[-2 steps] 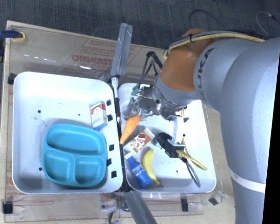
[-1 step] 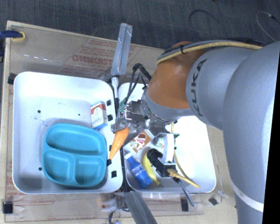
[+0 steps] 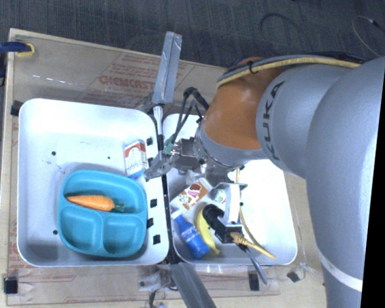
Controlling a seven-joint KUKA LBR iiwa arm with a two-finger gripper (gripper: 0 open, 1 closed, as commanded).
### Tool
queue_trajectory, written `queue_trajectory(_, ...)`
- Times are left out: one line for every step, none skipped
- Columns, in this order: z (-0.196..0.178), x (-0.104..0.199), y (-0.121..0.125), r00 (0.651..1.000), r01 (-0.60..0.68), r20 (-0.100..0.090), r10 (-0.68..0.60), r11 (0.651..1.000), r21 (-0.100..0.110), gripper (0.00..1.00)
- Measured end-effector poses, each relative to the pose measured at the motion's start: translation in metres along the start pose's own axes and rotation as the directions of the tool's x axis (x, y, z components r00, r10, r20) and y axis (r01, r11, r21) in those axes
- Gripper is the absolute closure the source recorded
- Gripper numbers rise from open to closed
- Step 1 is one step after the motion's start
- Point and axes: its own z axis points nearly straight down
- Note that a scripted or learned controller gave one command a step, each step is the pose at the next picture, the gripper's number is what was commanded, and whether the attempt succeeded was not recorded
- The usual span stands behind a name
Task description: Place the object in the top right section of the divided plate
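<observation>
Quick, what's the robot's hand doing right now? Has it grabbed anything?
Hand: cannot be told. It sits low over the right bin, under the arm's wrist, above the clutter there, and nothing can be seen gripped in it.

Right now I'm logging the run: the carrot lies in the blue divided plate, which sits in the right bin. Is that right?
Not quite. The camera view shows the carrot in the blue divided plate, but the plate sits in the left bin, not the right one.
</observation>
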Motion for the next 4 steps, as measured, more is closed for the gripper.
queue_trajectory(0.025,0.042,-0.038,1.0,0.03,0.0,-0.03,1.0,0.002,0.0)
queue_trajectory(0.016,0.041,-0.037,1.0,0.031,0.001,-0.031,1.0,0.002,1.0)
queue_trajectory(0.008,0.007,-0.05,0.983,0.182,-0.001,-0.182,0.983,0.002,1.0)
queue_trajectory(0.011,-0.016,-0.049,0.999,0.037,0.0,-0.037,0.999,-0.001,1.0)
